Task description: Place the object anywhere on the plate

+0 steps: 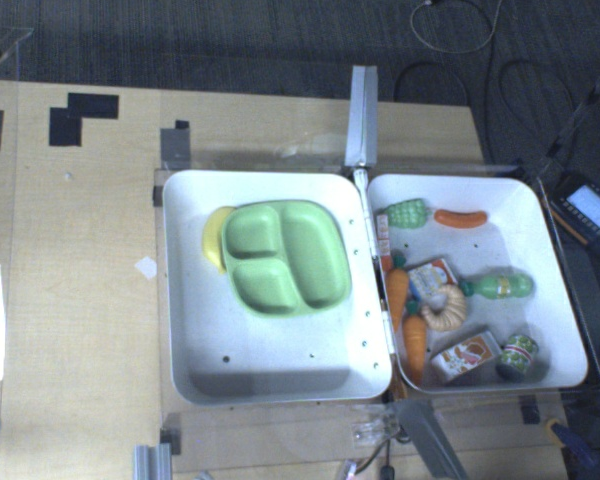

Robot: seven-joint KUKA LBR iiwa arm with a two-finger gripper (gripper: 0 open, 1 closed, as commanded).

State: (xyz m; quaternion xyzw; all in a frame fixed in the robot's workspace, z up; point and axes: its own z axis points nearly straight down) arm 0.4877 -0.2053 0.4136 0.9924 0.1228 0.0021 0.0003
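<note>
Plainly, your target is the green plate (pixel 285 256), which lies in the left bin (pixel 195 358). It has three compartments and sits slightly askew, its long axis running from upper left to lower right. A yellow piece (pixel 214 240) peeks out from under its left edge.

The task names no particular object. The candidates all lie in the right bin (pixel 560 368), on the side the arm reaches in from:
- The sausage (pixel 460 218) lies left to right near the far wall.
- The green bottle (pixel 500 287) also lies left to right, its narrow end toward the plate.
- Two carrots (pixel 397 293) run near to far along the divider.
- A doughnut (pixel 445 310) rests among small cartons.

Whatever you pick must travel leftward over the divider. You cannot tell the gripper's state, or how it bears on the objects, from this view. The sausage looks the easiest pick, since it lies apart from the clutter.
</note>
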